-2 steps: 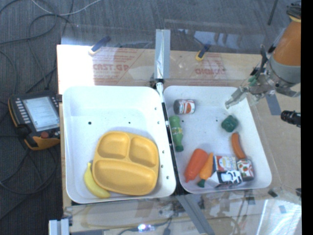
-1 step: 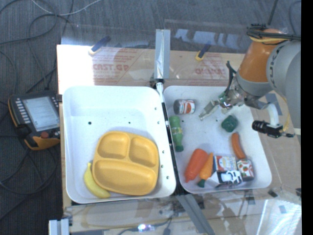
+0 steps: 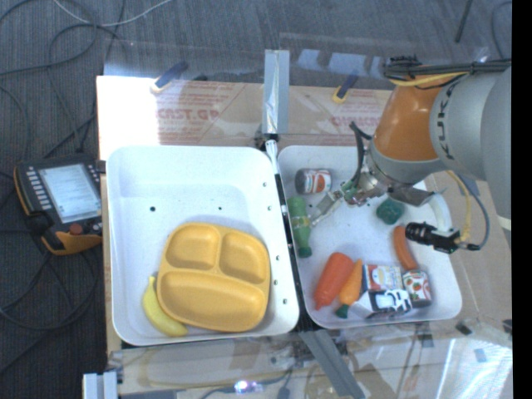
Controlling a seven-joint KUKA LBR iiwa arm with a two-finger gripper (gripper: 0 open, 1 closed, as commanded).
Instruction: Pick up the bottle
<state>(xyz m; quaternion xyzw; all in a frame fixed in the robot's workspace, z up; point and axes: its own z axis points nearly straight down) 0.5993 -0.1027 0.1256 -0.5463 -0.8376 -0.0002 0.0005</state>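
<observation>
Bottle lies against the right bin's left wall, long axis up-down, just left of the claw, whose opening I cannot tell.

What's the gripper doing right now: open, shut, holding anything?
Gripper: over the right bin, by the green bottle at its left wall; nothing seen held, open or shut cannot be told.

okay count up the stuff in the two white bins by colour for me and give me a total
Yellow: 2, the divided tray and banana
Green: 2, the bottle and a small block
Orange: 3, two carrots and a sausage
Silver and red: 1, a can
Multicoloured: 2, cartons
Total: 10
</observation>
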